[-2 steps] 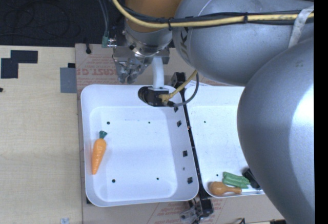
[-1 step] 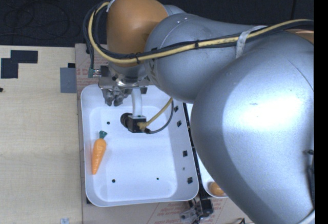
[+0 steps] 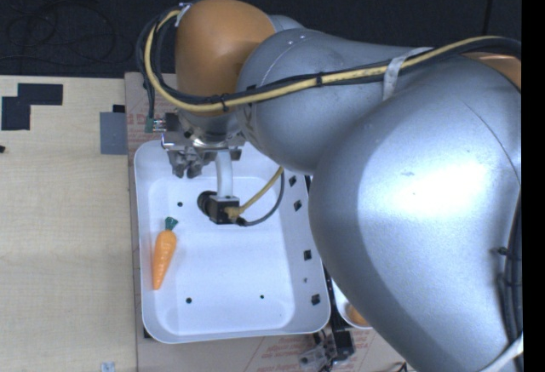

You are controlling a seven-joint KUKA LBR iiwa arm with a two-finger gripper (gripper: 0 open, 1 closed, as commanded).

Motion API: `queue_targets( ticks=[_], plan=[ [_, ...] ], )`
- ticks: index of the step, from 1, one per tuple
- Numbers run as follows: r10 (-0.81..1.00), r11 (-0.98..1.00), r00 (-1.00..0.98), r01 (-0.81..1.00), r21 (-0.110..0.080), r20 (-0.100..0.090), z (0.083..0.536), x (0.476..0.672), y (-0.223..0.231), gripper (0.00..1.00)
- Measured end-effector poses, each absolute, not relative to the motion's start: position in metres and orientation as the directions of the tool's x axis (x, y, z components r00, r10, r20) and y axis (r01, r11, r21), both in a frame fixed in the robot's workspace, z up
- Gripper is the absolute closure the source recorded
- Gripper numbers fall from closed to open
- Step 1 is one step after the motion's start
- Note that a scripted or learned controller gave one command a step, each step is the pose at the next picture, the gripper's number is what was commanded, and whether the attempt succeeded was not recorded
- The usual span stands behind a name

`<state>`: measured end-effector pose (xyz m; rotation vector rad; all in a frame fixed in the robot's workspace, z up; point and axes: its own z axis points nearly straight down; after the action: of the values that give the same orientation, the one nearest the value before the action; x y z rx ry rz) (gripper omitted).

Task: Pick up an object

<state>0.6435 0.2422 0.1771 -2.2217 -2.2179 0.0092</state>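
Poised low, the gripper (image 3: 191, 166) hangs over the far end of the left white bin (image 3: 234, 281), close to the back wall. From where I stand I cannot tell whether it is open or closed, nor whether it has hold of anything. Just above it sits the orange band (image 3: 217, 38), and behind that the grey arm (image 3: 409, 191) swells across the whole right side, covering the bin's right edge.

A toy carrot (image 3: 163, 253) lies on the bin floor near the left wall, apart from the gripper and on the near side of it. Its green top points toward the far end and its narrow tip toward the near end. A few small dark dots (image 3: 187, 300) mark the white floor further forward.

Left of the bin runs the pale bench (image 3: 60, 260), bearing a grey patch (image 3: 111, 132) close to the bin's far corner and dark angular shapes (image 3: 34, 100) further off.
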Motion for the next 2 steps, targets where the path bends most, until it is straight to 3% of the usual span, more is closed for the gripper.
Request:
queue_targets(
  ticks=[1, 2],
  plan=[
    [1.0, -0.003, 0.003, 1.0, -0.006, -0.003, 0.181, 0.643, 0.188, 1.0],
    [1.0, 0.003, -0.003, 1.0, -0.01, -0.002, 0.084, 0.601, 0.227, 1.0]
  ],
)
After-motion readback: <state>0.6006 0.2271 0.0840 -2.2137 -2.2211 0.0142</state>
